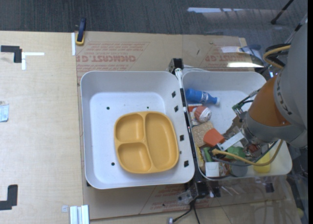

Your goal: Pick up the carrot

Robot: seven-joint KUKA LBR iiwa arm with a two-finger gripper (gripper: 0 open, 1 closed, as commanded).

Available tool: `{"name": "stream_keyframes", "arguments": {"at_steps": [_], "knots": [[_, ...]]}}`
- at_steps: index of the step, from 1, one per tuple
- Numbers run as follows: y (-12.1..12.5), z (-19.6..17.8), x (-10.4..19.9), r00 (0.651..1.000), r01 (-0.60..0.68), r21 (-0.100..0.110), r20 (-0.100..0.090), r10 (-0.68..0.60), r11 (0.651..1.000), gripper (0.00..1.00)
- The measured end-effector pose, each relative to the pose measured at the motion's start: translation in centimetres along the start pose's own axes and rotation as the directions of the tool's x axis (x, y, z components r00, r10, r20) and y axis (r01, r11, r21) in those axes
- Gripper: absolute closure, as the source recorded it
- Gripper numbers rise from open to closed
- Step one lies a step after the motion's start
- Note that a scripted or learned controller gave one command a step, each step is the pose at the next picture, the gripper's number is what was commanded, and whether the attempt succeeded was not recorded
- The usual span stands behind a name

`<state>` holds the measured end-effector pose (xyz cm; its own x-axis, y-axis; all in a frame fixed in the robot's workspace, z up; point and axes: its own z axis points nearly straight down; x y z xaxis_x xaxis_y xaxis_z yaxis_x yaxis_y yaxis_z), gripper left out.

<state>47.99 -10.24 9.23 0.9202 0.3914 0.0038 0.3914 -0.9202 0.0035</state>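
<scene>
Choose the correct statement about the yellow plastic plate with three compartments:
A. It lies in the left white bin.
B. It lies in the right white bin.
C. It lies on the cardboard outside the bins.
A: the yellow plastic plate with three compartments rests on the floor of the left white bin.

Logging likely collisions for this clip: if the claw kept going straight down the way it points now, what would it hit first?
Probably the orange carrot in the right bin, lying just beside the claw. Depth is unclear from above, and cluttered items crowd it, so one of those could come first.
</scene>
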Motion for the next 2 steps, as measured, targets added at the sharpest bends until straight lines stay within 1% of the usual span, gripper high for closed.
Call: {"name": "stream_keyframes", "arguments": {"at_steps": [1, 2], "knots": [[-0.6, 0.0, 0.2, 0.988, -0.152, 0.002, 0.001, 0.152, 0.988, 0.00], [2.5, -2.9, -1.2, 0.982, -0.191, 0.005, 0.006, 0.191, 0.982, 0.00]]}}
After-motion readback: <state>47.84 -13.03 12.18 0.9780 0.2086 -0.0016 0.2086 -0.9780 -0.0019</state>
